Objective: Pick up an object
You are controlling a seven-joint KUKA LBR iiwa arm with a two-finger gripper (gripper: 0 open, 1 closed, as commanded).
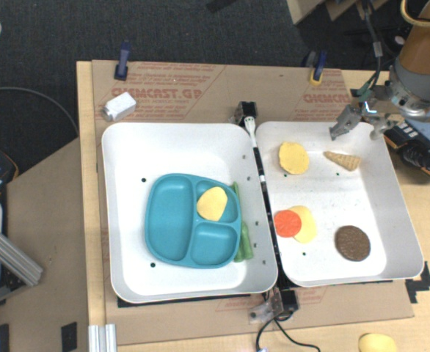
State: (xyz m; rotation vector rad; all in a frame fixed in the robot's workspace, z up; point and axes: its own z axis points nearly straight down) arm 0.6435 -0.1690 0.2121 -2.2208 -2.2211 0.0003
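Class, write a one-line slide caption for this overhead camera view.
Gripper open above right white bin's far edge, near tan cone-shaped piece; blue divided plastic tray sits in left bin.

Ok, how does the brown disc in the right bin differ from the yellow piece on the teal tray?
The brown disc is dark and round; the yellow piece is pale and more oval. The disc lies directly on the right bin floor near its front corner, while the yellow piece rests in a compartment of the teal tray in the left bin. Both lie flat and untouched.
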